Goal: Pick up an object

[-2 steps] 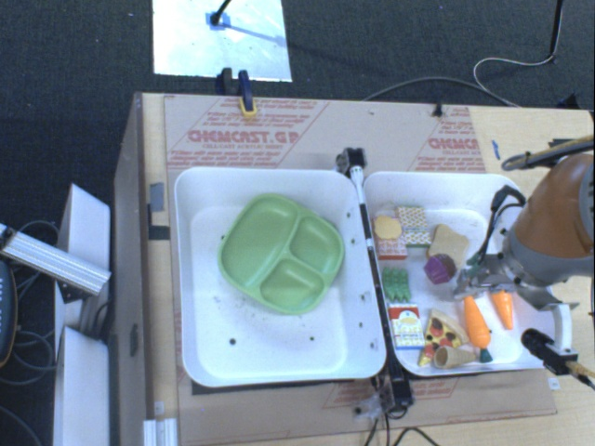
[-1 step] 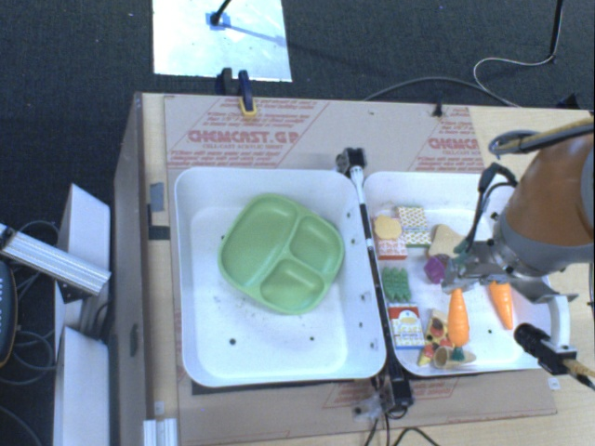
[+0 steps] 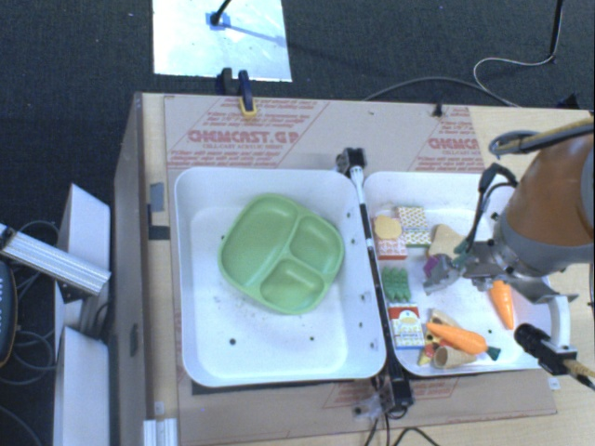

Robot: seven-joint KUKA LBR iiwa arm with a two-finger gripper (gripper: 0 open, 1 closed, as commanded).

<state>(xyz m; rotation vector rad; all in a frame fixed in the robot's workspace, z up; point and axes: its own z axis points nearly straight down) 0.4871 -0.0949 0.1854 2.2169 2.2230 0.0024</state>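
Note:
The right bin (image 3: 465,186) holds several toy food items. Among them are a round cracker (image 3: 387,227), a pale waffle square (image 3: 412,219), a beige wedge (image 3: 447,240), a green piece (image 3: 396,282), a small purple piece (image 3: 434,268), a red carton (image 3: 404,323) and two orange carrots (image 3: 457,338) (image 3: 502,303). My gripper (image 3: 457,269) is low over the middle of this bin, right beside the purple piece and left of the upright carrot. The arm's wrist hides what lies under it.
The left bin (image 3: 214,342) holds a green divided plate (image 3: 282,252), tilted slightly. A black rail (image 3: 367,249) runs between the two bins. A blue and yellow clamp (image 3: 244,91) sits on the bench's far edge. A black part (image 3: 544,347) juts over the right bin's near corner.

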